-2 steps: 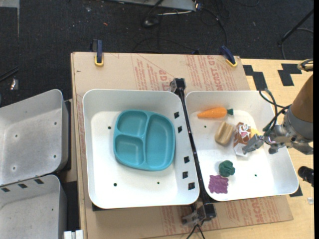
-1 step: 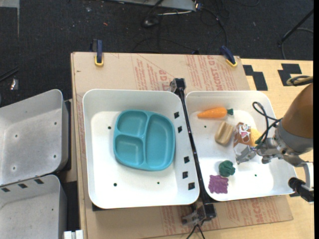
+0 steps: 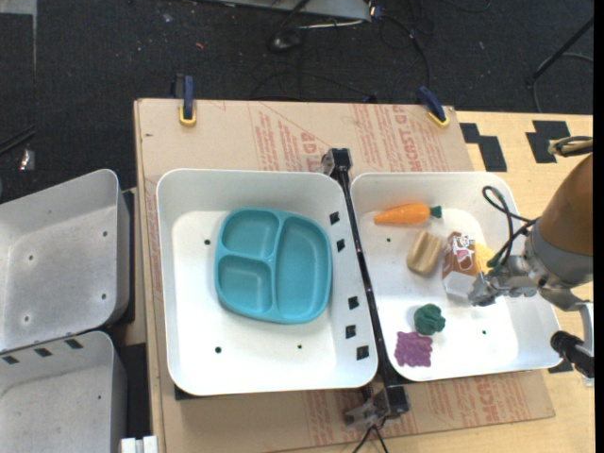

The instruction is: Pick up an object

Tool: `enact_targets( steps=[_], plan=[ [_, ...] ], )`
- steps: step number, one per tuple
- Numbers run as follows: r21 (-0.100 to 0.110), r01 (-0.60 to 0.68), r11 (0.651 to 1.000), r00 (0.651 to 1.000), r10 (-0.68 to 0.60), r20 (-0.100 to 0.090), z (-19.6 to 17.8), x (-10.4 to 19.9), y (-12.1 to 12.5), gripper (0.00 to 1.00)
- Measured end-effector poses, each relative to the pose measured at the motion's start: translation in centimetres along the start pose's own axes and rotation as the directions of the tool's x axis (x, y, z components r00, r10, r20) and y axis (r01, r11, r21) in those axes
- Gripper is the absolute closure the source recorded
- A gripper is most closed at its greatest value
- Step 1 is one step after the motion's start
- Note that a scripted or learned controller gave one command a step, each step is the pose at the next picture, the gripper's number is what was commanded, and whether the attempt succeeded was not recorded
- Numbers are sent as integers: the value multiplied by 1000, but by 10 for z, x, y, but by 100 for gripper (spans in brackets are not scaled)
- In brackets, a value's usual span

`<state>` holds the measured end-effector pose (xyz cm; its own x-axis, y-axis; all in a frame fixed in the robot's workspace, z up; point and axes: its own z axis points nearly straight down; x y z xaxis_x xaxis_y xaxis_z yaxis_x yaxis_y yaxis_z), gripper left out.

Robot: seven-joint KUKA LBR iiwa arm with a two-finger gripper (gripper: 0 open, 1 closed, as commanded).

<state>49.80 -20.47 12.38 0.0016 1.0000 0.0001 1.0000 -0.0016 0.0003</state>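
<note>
The left bin [image 3: 179,281] carries a teal tray [image 3: 274,264] with three compartments, lying flat near its middle; it is wide, stiff and low, a poor fit for a narrow claw.

The right bin [image 3: 528,347] carries the likelier picks. Near its front edge lies a purple piece [image 3: 413,348], flat and probably soft, hard to get under. Just beside it, toward the middle, sits a small dark green lump [image 3: 430,318], rounded and compact; a pinch across its middle looks workable, though it may roll. Toward the back edge lies a carrot [image 3: 404,215], likely light and smooth plastic, best taken across its thick orange body, not the green tip. Below it stands a tan block [image 3: 425,251], stiff-looking with flat sides that should grip well. Touching or nearly touching it on the right is a brown and white packet [image 3: 460,254], which may crumple or slip.

The gripper [image 3: 483,291] sits low at the packet's lower edge, near the bin's right side. Whether the claw is open or closed I cannot tell, nor whether it touches the packet.
</note>
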Motion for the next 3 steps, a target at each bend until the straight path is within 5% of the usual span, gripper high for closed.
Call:
enact_targets(
  steps=[2,3],
  plan=[
    [-2,4,1000,1000,-4,1,-90,2,0,100],
    [1,7,1000,1000,-7,0,-85,52,3,100]
  ],
)
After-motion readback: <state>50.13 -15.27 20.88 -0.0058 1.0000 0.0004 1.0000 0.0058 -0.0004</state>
